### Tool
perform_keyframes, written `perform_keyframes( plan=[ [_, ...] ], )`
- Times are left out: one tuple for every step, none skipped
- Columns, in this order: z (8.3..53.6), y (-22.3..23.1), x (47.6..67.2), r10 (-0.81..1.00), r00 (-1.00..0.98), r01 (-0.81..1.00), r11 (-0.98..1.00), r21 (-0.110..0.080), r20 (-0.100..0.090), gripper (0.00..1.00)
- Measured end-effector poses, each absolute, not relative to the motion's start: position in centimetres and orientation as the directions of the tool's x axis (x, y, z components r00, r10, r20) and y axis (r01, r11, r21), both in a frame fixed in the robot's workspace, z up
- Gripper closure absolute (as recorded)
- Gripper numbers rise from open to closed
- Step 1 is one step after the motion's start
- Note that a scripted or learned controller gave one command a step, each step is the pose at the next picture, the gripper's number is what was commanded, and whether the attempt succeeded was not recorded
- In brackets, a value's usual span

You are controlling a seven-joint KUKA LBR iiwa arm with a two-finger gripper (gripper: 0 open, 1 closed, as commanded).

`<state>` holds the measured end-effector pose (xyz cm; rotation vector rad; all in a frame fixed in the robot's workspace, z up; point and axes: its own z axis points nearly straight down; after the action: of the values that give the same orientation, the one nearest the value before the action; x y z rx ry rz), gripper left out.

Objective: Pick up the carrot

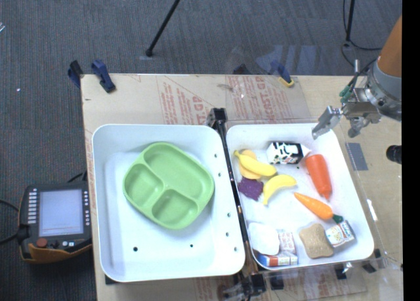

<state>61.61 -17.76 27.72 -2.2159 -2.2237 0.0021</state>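
Tool (pixel 342 117) hovers with jaws apart and empty over the right bin's (pixel 359 196) far right rim, so bring it down to the carrot (pixel 314 206) lying slantwise near the bin's middle, and close across its thick orange body.

Two bins side by side: the left bin (pixel 105 162) holds a divided tray (pixel 168 185); the right bin (pixel 351 181) holds bananas (pixel 262 172) at its left, the carrot (pixel 314 206) right of them, a bread slice (pixel 315 240) nearest the camera. The gripper (pixel 341 119) hangs above the right bin's far right corner.
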Motion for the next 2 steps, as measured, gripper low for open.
perform_keyframes(
  plan=[
    [10.2, -21.0, 55.6, 0.998, 0.065, 0.998, -0.065, -0.015, 0.006, 0.00],
    [11.5, -21.3, 55.9, 0.998, 0.070, 0.998, -0.070, -0.011, 0.007, 1.00]
  ],
)
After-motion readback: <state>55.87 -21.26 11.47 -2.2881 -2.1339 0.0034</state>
